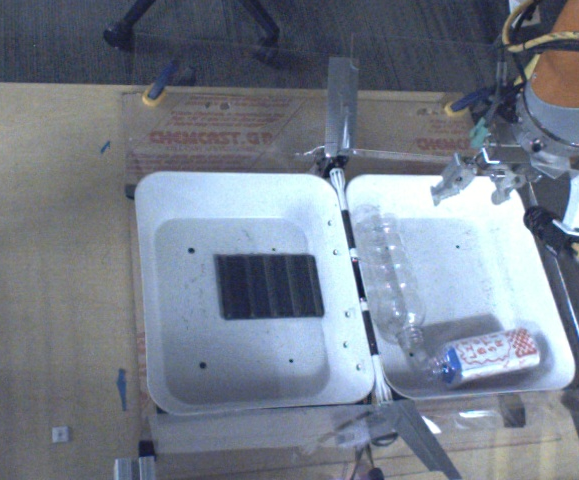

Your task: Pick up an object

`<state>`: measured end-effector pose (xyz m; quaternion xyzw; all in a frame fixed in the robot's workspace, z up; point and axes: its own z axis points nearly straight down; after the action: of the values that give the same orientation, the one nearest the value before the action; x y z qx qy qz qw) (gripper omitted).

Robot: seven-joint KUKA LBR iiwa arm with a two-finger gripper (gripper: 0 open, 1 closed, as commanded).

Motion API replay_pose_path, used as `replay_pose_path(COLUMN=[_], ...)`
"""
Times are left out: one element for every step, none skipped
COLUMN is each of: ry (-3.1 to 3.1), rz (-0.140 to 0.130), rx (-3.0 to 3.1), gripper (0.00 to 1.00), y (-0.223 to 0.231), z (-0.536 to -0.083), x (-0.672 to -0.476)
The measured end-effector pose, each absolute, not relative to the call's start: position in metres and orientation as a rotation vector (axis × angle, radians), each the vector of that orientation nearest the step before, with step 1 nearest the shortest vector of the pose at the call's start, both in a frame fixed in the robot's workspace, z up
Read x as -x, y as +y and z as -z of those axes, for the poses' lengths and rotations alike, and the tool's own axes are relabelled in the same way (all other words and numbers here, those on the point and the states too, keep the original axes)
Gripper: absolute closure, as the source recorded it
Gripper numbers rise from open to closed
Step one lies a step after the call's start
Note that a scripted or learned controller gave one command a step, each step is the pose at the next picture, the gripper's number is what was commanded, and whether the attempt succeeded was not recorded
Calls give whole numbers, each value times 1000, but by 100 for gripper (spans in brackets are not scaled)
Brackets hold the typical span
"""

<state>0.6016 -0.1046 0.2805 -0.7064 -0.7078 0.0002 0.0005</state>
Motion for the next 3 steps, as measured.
replay_pose_path(ry=[-2367, -2416, -2498], rz=[0, 1, 2], rx=[2066, 2013, 1909], gripper=[0, 0, 0], y=[-101, -126, -135], z=[-196, -123, -100], x=[-506, -488, -570])
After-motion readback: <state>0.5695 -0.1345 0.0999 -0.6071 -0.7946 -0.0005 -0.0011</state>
